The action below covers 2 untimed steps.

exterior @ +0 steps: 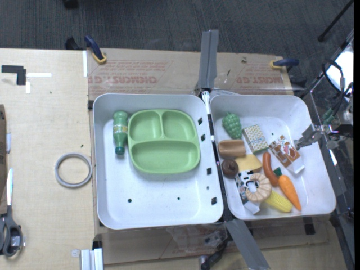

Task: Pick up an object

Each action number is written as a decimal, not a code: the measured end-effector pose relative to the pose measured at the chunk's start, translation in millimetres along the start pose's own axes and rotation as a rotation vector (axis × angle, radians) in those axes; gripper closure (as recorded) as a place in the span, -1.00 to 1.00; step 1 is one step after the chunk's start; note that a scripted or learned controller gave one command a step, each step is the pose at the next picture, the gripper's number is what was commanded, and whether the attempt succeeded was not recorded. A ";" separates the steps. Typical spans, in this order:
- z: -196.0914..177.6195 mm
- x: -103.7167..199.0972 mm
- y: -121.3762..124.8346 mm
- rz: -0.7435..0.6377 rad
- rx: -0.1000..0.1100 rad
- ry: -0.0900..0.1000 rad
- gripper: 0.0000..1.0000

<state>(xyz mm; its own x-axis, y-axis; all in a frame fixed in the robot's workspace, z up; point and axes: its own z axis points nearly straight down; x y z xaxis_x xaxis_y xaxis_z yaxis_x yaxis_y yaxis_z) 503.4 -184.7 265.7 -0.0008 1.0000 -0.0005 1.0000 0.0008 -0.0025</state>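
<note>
Many toy foods lie packed together in the right bin (264,108). Closest to us is a yellow toy corn (279,203), touching an orange carrot (289,193). Just beside them is a curled shrimp (259,187). A bit farther back are a red sausage (270,169), a cheese wedge (249,163) and a brown bun (232,148). Behind those sit a small box (255,138) and green grapes (232,125).

The carrot looks like a good one to pick. It is probably light, hard plastic and a little slippery. It is long and thin, so I would grab it across its middle, not by the pointy end. The corn touches it, so it may get bumped.

The gripper (311,138) hangs over the right side of this bin, near the box, holding nothing that I can see. I cannot tell if it is open or closed.

The left bin (157,198) holds a green plate (164,141) and a green bottle (120,131), side by side.
</note>
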 end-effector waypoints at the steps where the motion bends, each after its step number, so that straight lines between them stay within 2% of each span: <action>1: 90.0 -6.8 31.4 -0.048 0.000 0.001 -1.00; 2: 160.2 -10.6 36.0 -0.155 -0.003 -0.001 -1.00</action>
<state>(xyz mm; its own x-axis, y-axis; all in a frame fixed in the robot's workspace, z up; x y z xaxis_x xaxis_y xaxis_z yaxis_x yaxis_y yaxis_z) 539.0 -195.4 105.4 -0.1552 0.9879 -0.0016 0.9879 0.1552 0.0008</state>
